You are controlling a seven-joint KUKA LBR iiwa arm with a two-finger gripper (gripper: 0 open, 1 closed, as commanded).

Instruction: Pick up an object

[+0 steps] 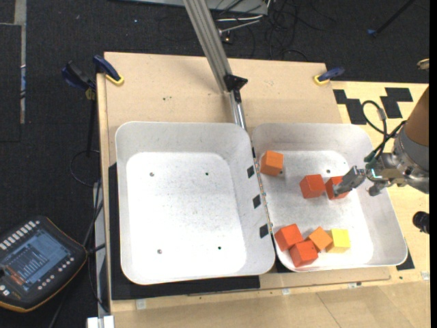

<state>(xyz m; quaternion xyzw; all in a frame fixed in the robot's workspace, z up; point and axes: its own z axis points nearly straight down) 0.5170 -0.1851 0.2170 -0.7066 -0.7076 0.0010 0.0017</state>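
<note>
From above, the bench [205, 87] carries two shallow white bins side by side. The left bin [136, 203] is on the viewer's left, and the right bin [382, 231] holds all the blocks. The arm [416, 142] comes in from the right edge, and its gripper [349, 182] hangs low over the right bin's upper right part. A small red block [336, 188] sits right at the fingertips, touching or partly under the dark finger [354, 178]; whether the fingers are spread or pinching it cannot be told from this slant. Just beside it to the left lies a larger red-orange block [312, 186], close to or touching the small one. Further up and left, near the wall shared by the two bins, an orange block [272, 163] stands alone. Along the near side of the right bin sits a cluster: a red-orange block [288, 236], another red-orange block [304, 253] just in front of it, an orange block [320, 238], and a yellow block [340, 239] beside that. A handheld control pad [34, 262] lies on the floor at lower left.
</note>
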